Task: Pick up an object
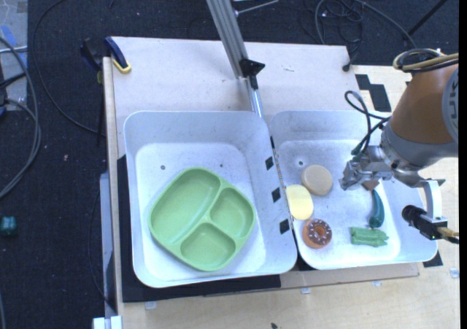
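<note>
My gripper point(357, 176) hangs over the middle of the right bin point(332, 146), on the grey arm with its orange band point(427, 101). Just left of it lies a tan round bun point(317, 179). A yellow piece point(299, 201) rests beside the bun, against the bin's left wall. Below those sits a small brown doughnut with sprinkles point(317, 233). A curved teal item point(377, 208) lies just under and right of the gripper, and a green toy point(368, 236) lies below that. I see nothing held in the gripper.
The left bin point(146, 138) holds a light green divided plate point(202, 219). A slanted metal pole point(226, 21) runs from the top of the view down to the gap between the bins. Bare bench lies behind both bins.
</note>
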Available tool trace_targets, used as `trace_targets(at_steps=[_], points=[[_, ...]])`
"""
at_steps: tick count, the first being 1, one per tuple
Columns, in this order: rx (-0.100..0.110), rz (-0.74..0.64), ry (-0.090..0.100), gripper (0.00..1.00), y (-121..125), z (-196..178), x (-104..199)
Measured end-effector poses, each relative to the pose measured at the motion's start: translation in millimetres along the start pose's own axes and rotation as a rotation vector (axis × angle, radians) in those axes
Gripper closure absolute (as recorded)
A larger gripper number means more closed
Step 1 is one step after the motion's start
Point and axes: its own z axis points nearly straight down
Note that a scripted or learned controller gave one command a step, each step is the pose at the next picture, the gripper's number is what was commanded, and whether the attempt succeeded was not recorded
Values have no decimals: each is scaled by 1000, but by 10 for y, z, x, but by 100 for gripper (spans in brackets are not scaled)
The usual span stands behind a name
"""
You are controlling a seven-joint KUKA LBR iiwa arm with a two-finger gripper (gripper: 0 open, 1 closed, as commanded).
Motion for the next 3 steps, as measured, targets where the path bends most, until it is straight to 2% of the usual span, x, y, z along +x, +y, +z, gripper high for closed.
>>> trace_targets(at_steps=[1,2,3], points=[[-1,-3,0,100,47,-526,109],[2,-2,0,100,59,-735,120],[5,-6,3,100,-51,-782,649]])
